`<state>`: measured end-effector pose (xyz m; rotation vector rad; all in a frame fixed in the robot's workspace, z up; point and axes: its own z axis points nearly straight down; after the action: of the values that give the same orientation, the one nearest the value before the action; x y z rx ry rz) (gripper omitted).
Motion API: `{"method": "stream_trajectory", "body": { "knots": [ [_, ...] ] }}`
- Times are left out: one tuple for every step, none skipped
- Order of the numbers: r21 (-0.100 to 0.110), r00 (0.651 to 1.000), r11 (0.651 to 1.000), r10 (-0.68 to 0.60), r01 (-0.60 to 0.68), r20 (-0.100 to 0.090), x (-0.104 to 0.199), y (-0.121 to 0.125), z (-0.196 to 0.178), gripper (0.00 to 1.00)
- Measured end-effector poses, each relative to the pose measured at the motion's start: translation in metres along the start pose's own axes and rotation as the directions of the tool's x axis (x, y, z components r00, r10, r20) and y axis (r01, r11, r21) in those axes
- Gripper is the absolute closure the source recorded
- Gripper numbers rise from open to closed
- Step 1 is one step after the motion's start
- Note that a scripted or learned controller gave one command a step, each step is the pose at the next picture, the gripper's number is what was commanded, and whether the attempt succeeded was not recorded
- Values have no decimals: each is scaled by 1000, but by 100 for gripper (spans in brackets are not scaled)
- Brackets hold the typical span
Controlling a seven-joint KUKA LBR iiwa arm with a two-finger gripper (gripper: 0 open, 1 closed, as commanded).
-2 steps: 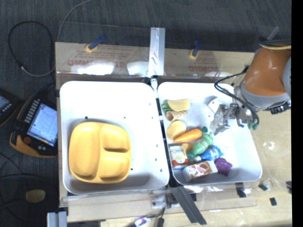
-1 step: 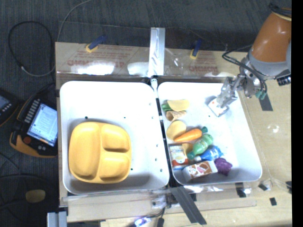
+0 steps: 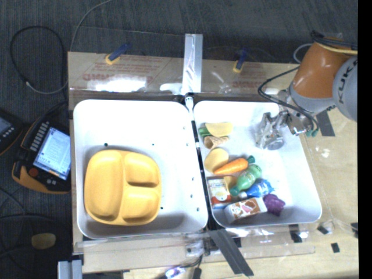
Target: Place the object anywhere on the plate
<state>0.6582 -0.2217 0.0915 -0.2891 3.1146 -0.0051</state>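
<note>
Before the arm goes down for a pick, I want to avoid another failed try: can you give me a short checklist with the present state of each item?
1. Plate ready: the yellow plate lies flat in the left bin, its compartments bare. Ok.
2. Objects available: toy food sits in the right bin, among it a carrot and a purple piece. Ok.
3. Gripper over the right bin: at its upper right corner, apart from the pile. Ok.
4. Nothing held: no object seen at the gripper. Ok.
5. Single target free: the items lie crowded and touching. Not ok.
6. Finger opening: cannot tell.
</note>
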Motion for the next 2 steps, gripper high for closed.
{"method": "stream_trajectory", "body": {
  "knots": [
    [3, 930, 930, -366, 366, 2, 46, 13, -2, 100],
    [-9, 792, 792, -610, 610, -1, 25, 5, -57, 100]
  ]
}}
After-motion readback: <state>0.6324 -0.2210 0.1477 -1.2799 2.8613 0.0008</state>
